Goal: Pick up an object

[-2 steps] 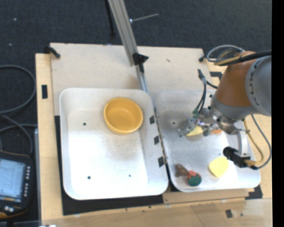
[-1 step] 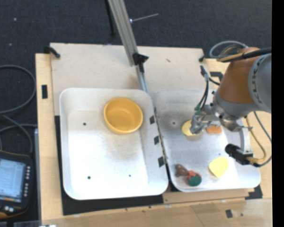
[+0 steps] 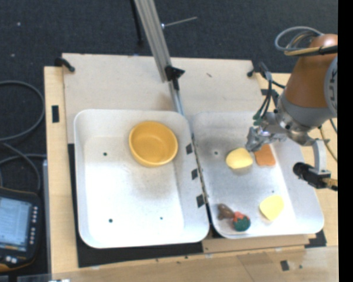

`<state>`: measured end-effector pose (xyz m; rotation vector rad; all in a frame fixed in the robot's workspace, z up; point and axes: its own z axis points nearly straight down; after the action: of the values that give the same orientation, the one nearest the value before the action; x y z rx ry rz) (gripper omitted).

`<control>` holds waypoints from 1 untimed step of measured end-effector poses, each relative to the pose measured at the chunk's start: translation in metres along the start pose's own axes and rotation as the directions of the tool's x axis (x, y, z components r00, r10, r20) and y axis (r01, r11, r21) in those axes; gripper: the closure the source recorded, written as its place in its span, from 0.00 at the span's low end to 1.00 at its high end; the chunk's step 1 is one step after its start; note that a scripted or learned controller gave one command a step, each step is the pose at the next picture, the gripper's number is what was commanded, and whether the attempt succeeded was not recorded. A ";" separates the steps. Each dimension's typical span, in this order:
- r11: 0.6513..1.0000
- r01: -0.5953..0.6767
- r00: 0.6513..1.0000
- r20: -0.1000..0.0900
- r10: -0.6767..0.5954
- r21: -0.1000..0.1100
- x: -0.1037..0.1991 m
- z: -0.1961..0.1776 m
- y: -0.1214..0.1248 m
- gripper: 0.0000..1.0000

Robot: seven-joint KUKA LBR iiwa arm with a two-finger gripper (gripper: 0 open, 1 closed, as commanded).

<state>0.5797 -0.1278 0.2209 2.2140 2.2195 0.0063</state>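
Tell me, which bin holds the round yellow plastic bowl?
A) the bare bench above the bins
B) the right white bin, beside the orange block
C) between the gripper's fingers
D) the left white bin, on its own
D: the round yellow plastic bowl sits alone in the left white bin, while the gripper hangs over the right white bin near the pale yellow lump and orange block.

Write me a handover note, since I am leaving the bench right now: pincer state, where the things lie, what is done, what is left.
Pincer: low over the right bin, above the pale yellow lump and beside the orange piece; nothing seen held.
Also in the right bin: yellow wedge, small brown, red and green toy.
Left bin: yellow bowl.
Done: approach only.
Left: grasp and lift one object.
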 end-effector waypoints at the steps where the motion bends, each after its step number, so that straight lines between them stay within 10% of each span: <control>1: 1.000 0.000 1.000 0.000 0.000 0.000 -0.001 -0.054 0.002 1.00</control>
<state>0.5812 -0.1291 0.2752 2.2137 2.2200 0.0061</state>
